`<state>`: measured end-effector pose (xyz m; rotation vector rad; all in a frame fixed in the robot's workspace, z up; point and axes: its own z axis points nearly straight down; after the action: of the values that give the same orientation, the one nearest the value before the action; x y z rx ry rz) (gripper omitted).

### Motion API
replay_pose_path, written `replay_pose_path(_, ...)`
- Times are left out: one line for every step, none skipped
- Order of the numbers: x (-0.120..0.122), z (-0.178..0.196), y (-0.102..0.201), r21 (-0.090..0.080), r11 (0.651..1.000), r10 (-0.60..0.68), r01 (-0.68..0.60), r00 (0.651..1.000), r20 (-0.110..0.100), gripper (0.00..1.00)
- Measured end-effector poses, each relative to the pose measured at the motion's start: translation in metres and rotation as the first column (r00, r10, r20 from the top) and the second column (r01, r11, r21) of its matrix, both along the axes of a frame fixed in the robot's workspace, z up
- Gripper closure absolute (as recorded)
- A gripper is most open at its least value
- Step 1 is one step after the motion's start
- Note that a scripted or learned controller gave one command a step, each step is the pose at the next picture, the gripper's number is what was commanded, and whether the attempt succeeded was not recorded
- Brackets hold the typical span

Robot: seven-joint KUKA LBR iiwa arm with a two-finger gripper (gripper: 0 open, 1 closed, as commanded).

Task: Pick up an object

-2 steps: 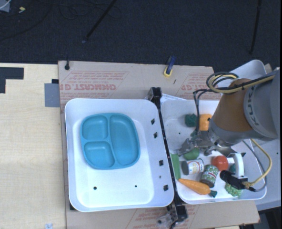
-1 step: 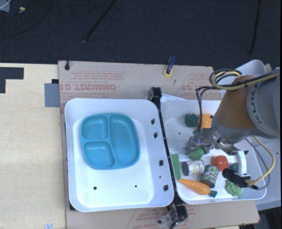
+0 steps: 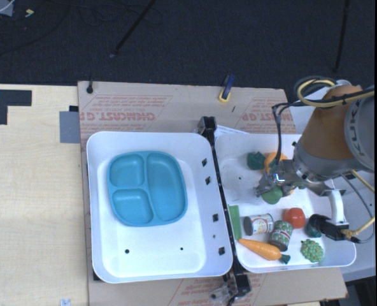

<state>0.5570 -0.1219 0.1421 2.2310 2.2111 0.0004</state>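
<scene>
Hovering tool [image 3: 272,185] in right bin [image 3: 239,164], touching a round green object [image 3: 272,195], perhaps a vegetable, grip unclear.

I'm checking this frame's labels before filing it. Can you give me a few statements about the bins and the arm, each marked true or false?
1. A blue divided plate lies in the left bin. True.
2. The carrot lies in the left bin. False: it lies in the right bin, near its front edge.
3. The gripper is over the right bin. True.
4. The tomato sits on the blue plate. False: it is in the right bin, beside the small tins.
5. The broccoli lies near the right bin's front corner. True.
6. The plate has a single undivided well. False: it has three compartments.
</scene>
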Motion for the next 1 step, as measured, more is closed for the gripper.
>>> replay_pose_path(-0.0052,0.0430,0.0000,0.001,1.000,0.004,-0.004,1.000,-0.001,1.00)
